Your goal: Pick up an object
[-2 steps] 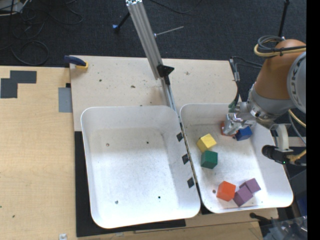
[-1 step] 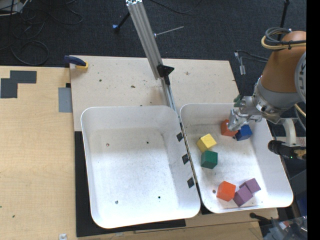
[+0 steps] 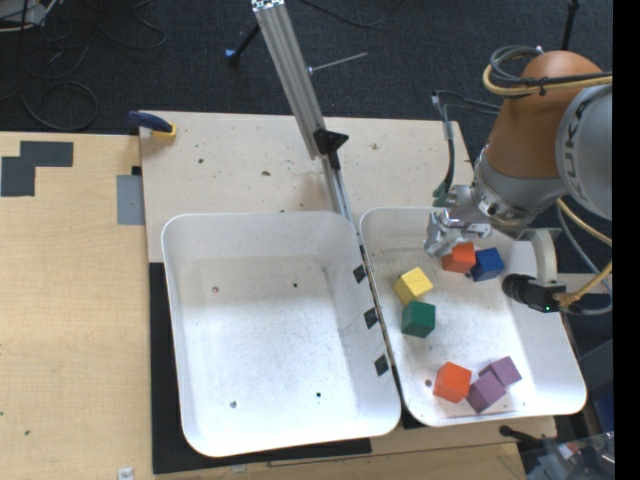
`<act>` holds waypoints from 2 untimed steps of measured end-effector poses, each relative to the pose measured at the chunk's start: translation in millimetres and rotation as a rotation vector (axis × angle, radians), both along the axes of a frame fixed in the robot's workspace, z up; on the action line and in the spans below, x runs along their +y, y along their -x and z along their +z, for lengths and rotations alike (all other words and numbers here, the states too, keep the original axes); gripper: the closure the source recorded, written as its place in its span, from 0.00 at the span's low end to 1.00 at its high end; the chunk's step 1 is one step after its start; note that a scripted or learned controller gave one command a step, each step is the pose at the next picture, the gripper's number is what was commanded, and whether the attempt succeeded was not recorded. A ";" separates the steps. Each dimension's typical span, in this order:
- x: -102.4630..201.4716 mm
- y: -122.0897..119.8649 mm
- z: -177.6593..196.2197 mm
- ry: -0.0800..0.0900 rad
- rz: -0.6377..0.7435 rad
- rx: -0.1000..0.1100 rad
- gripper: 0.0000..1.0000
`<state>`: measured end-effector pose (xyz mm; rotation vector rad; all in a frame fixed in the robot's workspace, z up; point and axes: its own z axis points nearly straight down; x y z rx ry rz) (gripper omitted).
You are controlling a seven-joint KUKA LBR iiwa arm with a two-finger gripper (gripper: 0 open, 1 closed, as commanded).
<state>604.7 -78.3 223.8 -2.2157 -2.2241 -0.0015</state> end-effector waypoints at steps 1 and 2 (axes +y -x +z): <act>48.5 4.6 -9.2 0.000 -0.001 0.004 1.00; 100.5 3.2 -14.4 0.000 0.000 0.004 1.00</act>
